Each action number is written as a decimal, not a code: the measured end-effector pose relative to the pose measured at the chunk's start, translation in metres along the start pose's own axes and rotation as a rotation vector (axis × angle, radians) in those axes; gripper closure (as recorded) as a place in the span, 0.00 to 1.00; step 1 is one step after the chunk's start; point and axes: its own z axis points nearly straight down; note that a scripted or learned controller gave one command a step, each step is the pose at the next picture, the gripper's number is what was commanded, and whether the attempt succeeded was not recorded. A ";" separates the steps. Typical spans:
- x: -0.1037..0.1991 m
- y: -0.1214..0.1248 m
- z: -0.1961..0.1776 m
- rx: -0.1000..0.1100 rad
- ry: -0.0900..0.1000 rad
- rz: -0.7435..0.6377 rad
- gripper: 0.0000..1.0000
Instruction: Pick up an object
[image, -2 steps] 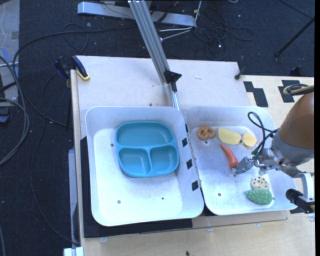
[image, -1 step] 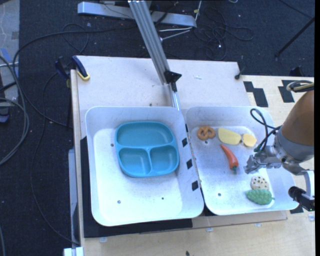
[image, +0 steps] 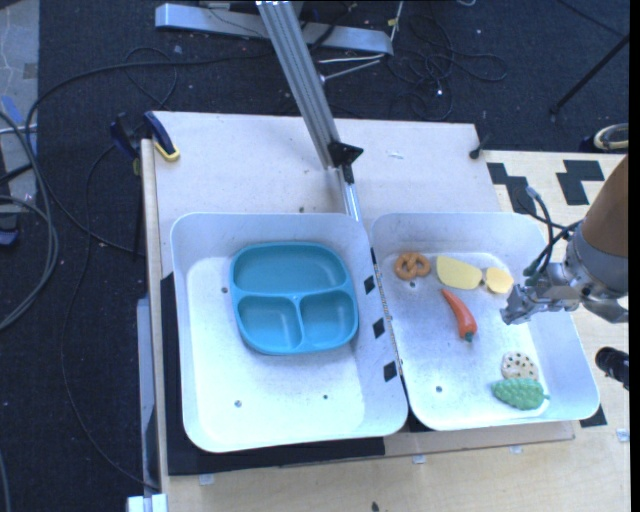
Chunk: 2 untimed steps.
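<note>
The right bin (image: 440, 390) holds a brown pretzel (image: 410, 265), a yellow piece (image: 458, 271) with a small round yellow piece (image: 497, 279) beside it, a red chili pepper (image: 460, 313), a spotted cookie (image: 518, 365) and a green leafy item (image: 520, 393). My gripper (image: 520, 305) hangs over the right side of this bin, just below the round yellow piece and right of the pepper. Nothing shows between its fingers.
The left bin (image: 200, 400) carries a blue divided tray (image: 295, 298). A slanted metal pole (image: 310, 90) crosses the bench behind the bins. Cables lie on the dark floor around the bench, and a yellow-handled tool (image: 160, 140) sits at the back left corner.
</note>
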 end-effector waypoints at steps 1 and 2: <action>-0.010 0.005 -0.056 0.000 -0.001 0.001 1.00; -0.011 0.006 -0.092 0.001 0.000 0.001 1.00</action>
